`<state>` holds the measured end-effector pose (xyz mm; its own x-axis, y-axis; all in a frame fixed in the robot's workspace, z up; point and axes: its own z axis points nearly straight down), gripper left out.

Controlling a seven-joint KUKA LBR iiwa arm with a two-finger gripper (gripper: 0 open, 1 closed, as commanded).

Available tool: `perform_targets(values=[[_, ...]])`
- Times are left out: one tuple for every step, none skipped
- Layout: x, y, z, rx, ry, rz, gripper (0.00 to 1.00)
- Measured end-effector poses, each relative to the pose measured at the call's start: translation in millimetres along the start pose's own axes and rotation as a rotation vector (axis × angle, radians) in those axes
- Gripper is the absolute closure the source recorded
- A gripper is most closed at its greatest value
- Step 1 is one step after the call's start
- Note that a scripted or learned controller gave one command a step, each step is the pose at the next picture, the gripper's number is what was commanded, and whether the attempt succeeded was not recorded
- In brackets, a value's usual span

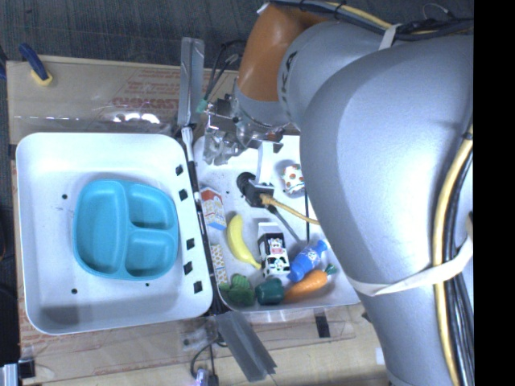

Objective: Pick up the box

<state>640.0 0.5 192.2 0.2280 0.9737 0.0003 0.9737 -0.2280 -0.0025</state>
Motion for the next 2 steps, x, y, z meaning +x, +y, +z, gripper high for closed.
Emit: perform_targets(values=[[1.9, -0.5, -9.1, 0.004, -0.002, -0.010, 1.00], [4.3, -1.2, -18.1, 0.007, -0.003, -0.020, 1.00]])
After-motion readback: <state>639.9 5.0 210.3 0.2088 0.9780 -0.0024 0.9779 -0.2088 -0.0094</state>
